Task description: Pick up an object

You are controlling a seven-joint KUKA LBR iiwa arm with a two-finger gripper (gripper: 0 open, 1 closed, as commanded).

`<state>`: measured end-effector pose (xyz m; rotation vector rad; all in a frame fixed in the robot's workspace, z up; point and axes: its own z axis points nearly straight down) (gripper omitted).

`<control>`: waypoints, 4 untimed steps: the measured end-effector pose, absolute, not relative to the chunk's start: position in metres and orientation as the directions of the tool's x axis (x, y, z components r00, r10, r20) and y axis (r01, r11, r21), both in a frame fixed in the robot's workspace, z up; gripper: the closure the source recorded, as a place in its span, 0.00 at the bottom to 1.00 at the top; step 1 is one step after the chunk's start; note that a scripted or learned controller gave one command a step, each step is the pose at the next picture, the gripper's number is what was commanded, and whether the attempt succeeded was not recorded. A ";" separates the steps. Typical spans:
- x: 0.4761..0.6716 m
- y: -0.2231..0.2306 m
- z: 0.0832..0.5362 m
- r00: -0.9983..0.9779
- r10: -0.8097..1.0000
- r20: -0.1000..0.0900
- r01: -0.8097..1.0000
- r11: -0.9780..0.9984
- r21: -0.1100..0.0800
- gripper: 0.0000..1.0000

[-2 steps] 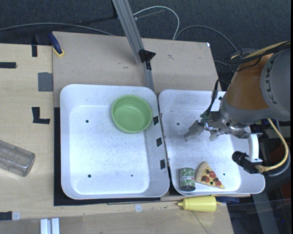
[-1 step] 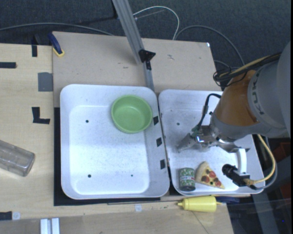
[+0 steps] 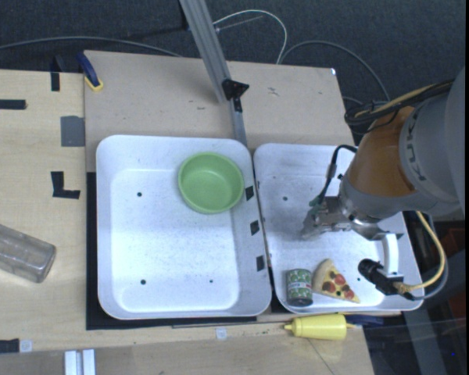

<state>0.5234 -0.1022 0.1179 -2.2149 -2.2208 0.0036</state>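
You saw a thick grey arm [image 3: 442, 155] with an orange band [image 3: 379, 158], black and yellow cables trailing, and a dark metal gripper [image 3: 319, 221].

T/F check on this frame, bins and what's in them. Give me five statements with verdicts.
1. The green bowl sits in the left bin. True.
2. The pizza slice toy lies in the left bin. False: it lies in the right bin, near its front edge.
3. The green can stands beside the pizza slice toy. True.
4. The yellow bottle is inside the right bin. False: it lies on the bench, outside the bin's front rim.
5. The end effector is over the right bin. True.
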 end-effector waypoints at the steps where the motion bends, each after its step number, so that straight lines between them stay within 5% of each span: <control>1: 0.522 -0.101 0.181 -0.002 1.000 -0.001 1.000 0.002 0.004 1.00; 3: 0.523 -0.105 0.287 -0.002 1.000 -0.001 1.000 0.002 0.005 1.00; 4: 0.537 -0.055 0.266 -0.006 1.000 0.001 1.000 0.006 -0.003 1.00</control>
